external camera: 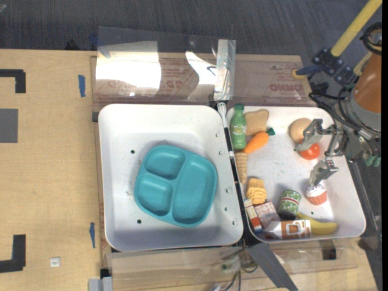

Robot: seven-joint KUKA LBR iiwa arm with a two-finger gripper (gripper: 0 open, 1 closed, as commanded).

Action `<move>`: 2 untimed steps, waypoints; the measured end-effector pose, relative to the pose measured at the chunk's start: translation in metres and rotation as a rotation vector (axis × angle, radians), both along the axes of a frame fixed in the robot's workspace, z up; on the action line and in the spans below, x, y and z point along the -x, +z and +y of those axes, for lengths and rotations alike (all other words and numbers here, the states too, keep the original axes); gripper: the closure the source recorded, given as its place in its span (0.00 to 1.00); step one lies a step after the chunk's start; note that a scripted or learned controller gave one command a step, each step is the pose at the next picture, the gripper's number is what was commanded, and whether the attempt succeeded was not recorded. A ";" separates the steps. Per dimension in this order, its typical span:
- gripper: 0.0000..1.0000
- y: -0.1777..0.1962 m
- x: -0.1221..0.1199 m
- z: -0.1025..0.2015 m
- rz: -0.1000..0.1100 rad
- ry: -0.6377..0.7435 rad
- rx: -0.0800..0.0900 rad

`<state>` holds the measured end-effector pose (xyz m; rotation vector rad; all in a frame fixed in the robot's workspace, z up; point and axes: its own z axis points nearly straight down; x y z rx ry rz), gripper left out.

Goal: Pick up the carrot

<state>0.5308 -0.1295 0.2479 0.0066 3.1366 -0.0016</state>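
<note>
The orange carrot (pixel 257 141) with a green top lies tilted at the far left of the right bin (pixel 354 214), next to a green bottle (pixel 238 127) and a bread slice (pixel 257 120). My gripper (pixel 317 152) hangs over the right side of the same bin, well to the right of the carrot. Its fingers (pixel 313 131) are spread wide, so it is open. A small red item (pixel 309 152) shows in the gap between them, but the fingers are not closed on it.
A teal divided plate (pixel 176 183) sits in the left bin (pixel 115 162). The right bin also holds a bun (pixel 298 128), a cupcake (pixel 316 194), a green can (pixel 290 200), a banana (pixel 318 226), a sauce bottle (pixel 290 228) and yellow fries (pixel 256 191).
</note>
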 end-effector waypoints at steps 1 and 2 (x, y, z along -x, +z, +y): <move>0.00 -0.041 -0.087 0.056 0.000 -0.343 -0.004; 0.00 -0.063 -0.128 0.063 -0.001 -0.359 -0.003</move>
